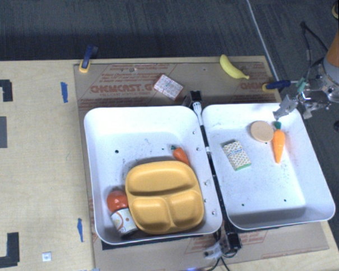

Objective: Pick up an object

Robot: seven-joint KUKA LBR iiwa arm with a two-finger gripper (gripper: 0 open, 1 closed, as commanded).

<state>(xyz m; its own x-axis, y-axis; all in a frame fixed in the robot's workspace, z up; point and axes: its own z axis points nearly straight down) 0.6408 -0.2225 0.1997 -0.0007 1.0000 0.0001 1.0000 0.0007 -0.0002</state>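
Carrot lay in the right bin, and that bin served as the anchor for everything else: the toy sat toward its far right part, orange body pointing down the frame, green tip up near the far rim. Just left of the carrot, almost touching it, sat a tan round disc, and further left, nearer the bin's middle, a small patterned box lay flat at a slight angle. Over the bin's far right corner hung the gripper, small and cluttered with cabling; whether it was parted or closed I could not tell, and nothing was visibly caught in it. The arm behind it was cut off by the frame edge. Left of the right bin, touching it along the shared rim, stood the left bin, where a big yellow divided tray covered much of the floor. An orange thing peeked from behind the tray, mostly hidden, and a red-topped can was tucked against the tray's left side. Beyond the right bin, on the cardboard, lay a banana.
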